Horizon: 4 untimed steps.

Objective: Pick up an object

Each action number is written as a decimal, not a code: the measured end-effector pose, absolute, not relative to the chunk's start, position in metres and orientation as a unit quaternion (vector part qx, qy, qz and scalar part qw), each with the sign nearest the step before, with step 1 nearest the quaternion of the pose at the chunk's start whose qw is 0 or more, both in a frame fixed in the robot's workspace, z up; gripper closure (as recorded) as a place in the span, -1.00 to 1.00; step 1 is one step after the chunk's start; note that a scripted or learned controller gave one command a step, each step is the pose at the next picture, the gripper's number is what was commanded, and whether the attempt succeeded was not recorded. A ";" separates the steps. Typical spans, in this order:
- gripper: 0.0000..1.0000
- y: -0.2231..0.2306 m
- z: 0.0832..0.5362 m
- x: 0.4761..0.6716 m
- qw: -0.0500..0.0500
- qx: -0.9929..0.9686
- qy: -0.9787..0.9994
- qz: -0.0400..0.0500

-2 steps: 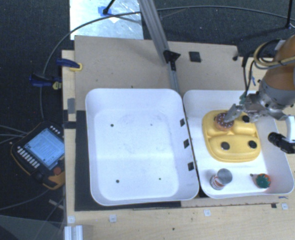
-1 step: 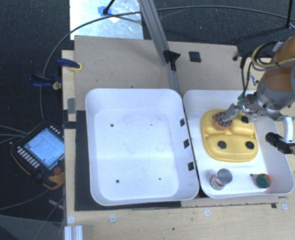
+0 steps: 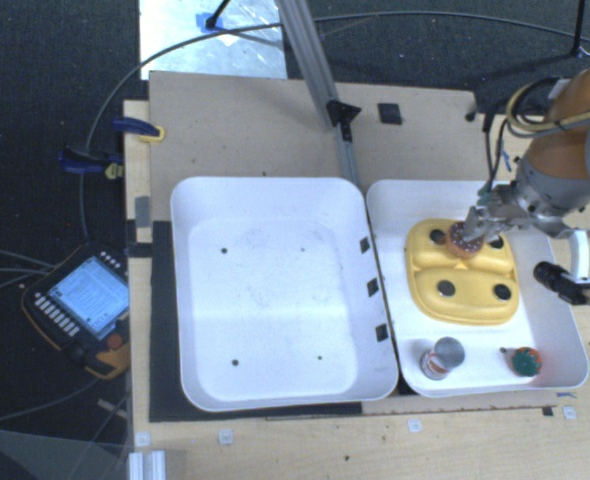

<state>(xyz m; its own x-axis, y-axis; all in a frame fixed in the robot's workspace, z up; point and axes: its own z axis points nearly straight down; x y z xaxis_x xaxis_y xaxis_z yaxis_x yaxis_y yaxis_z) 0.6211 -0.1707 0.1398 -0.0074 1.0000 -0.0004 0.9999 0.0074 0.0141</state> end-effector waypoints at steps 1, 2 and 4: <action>1.00 -0.180 0.198 0.618 0.003 0.706 0.708 0.002; 1.00 -0.180 0.227 0.620 0.002 0.705 0.709 0.001; 1.00 -0.124 0.236 0.613 0.000 0.704 0.711 0.002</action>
<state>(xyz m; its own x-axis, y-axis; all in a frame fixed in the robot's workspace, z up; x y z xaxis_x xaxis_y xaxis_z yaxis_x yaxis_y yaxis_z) 0.6131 -0.1239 0.2361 -0.0101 0.9999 0.0017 0.9999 0.0101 0.0026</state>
